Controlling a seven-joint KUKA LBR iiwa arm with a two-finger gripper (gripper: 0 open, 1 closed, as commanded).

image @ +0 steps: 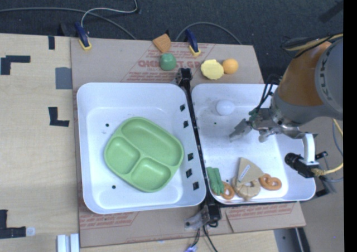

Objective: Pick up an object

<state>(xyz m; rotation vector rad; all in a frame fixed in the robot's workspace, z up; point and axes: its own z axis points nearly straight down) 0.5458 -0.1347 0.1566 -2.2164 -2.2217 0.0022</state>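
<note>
One two-finger gripper (245,129) hangs over the middle of the right bin (290,192), right of frame centre, carried by the grey arm with its orange band (298,81) entering from the right edge. Its fingers (239,131) appear spread and nothing lies between them, so treat it as released and empty. Nearest to it, up and to the left, a small white ball-like object (225,107) rests on the bin floor; it reads as light and smooth, likely to roll or slip, and its pale colour against the white bin makes its outline hard to judge. Below the gripper, along the bin's lower wall, lies a cluster: a tan wedge (247,171), an orange pretzel-shaped toy (270,182), a second orange ring (227,192) and a green oblong piece (214,179). All look like light, rigid plastic toy food, not fragile. The pretzel offers the best hold: close across one of its loops, or across its narrow width. The wedge should be taken across its thin edges, not its flat face. The pieces touch or overlap, so one may drag its neighbour. The left bin (89,100) holds a green divided plate (144,154). Above the bins, on the cardboard, sit loose toys, well apart from the gripper.
</note>
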